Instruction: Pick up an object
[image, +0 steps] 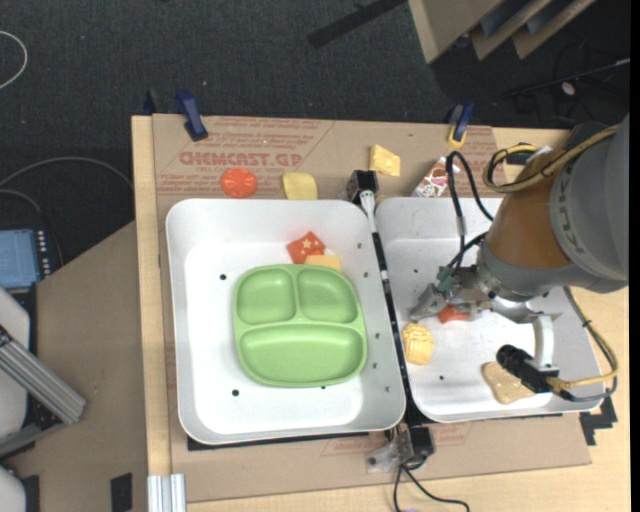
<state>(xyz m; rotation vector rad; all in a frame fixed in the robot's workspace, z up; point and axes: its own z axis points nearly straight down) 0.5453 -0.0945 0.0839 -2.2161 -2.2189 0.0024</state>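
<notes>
A small red thing (453, 315) lay on the floor of the right bin (560, 395), and it was the landmark for all the rest. The gripper (445, 296) was right over it, just touching or almost touching its top-left side, so the red thing lay a tiny bit down and to the right of the fingertips. It was too small and too covered to tell which way its long side ran. It was also not clear if the gripper was spread or pinched, or if it had the red thing at all. Down and to the left of the red thing, near by, sat a yellow corn toy (419, 345). Down and to the right of it lay a tan bread piece (505, 383). Far to the left of the red thing, in the left bin (195, 300), sat a green tray (298, 325).
</notes>
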